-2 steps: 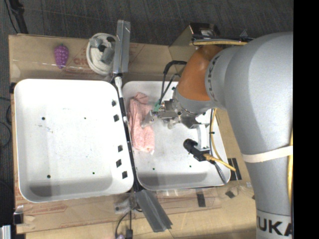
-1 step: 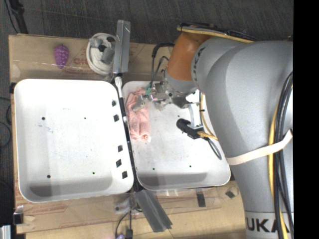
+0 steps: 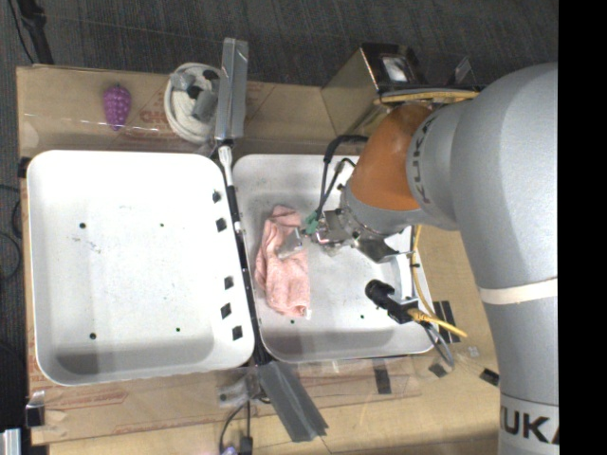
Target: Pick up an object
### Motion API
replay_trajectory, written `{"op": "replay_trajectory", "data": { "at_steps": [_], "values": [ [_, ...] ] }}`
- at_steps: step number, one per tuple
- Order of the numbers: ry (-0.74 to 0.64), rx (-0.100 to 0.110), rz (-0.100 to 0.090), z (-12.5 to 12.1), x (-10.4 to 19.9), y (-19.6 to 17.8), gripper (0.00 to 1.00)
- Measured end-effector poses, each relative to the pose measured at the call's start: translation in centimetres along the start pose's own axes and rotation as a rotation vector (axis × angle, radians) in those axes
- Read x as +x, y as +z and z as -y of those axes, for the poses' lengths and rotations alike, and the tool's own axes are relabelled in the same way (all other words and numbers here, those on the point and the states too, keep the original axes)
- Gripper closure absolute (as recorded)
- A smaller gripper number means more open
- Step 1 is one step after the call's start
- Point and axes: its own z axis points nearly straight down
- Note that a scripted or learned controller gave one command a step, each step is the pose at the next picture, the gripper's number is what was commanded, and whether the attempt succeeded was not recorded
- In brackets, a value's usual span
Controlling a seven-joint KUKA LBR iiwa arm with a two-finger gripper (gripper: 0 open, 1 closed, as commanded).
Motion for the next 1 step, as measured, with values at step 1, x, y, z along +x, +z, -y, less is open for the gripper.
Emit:
{"op": "replay_trajectory", "data": {
  "at_steps": [1],
  "values": [
    [-0.040, 0.002, -0.001, -2.79, 0.44, -4.31, 0.00]
  ]
}}
